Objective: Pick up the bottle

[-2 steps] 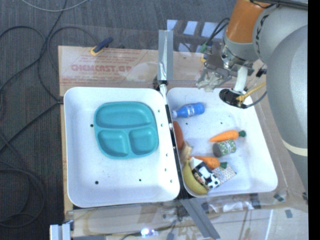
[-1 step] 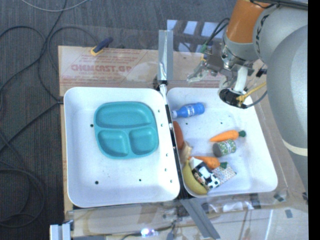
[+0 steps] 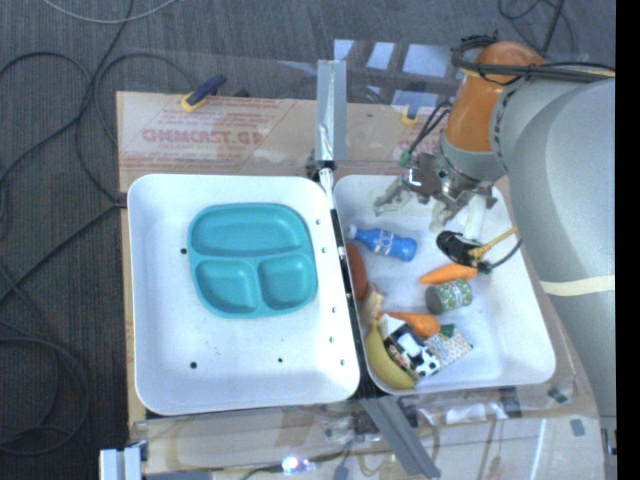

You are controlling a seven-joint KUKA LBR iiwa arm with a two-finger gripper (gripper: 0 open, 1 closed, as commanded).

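A blue bottle [image 3: 386, 243] with a white cap and a white label lies on its side in the right bin [image 3: 520, 353], in its far left part, with the cap pointing left. My gripper [image 3: 420, 206] hangs over the far end of the same bin, just above and to the right of the bottle. Its fingers [image 3: 388, 201] are spread open with nothing between them, and they stand apart from the bottle.
Nearer in the right bin lie two carrots [image 3: 447, 273], a green can [image 3: 450, 294], a banana [image 3: 383, 360], a black-and-white toy [image 3: 410, 353] and a reddish-brown piece [image 3: 357, 268] along the left wall. The left bin [image 3: 160, 368] holds a teal compartment tray [image 3: 255, 258].
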